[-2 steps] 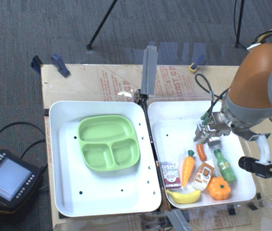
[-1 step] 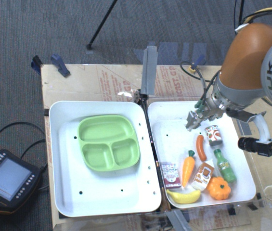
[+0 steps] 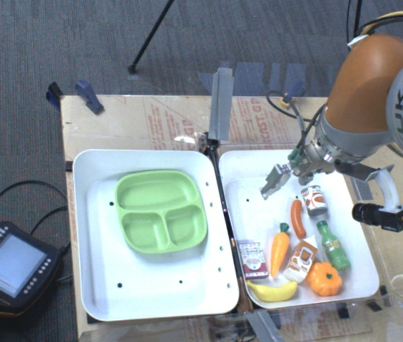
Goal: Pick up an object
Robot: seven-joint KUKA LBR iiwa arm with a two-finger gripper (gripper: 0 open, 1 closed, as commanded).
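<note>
My gripper [image 3: 290, 182] hangs over the upper middle of the right bin [image 3: 244, 164], open, with nothing between its fingers [image 3: 273, 182]. Just below and to its right stands a small can [image 3: 315, 199], with a red sausage [image 3: 298, 218] beside it. Lower in the same bin lie a carrot [image 3: 279, 251], a green bottle [image 3: 332, 245], a small carton [image 3: 301, 261], an orange pumpkin [image 3: 324, 278], a banana [image 3: 272, 291] and a red box [image 3: 252, 259].
The left bin [image 3: 94, 262] holds a green divided plate [image 3: 162, 211]. A grey upright post [image 3: 221, 105] stands behind the gap between the bins. A pendant [image 3: 8, 266] lies on the floor at left, and a black handle [image 3: 379, 216] sticks out at right.
</note>
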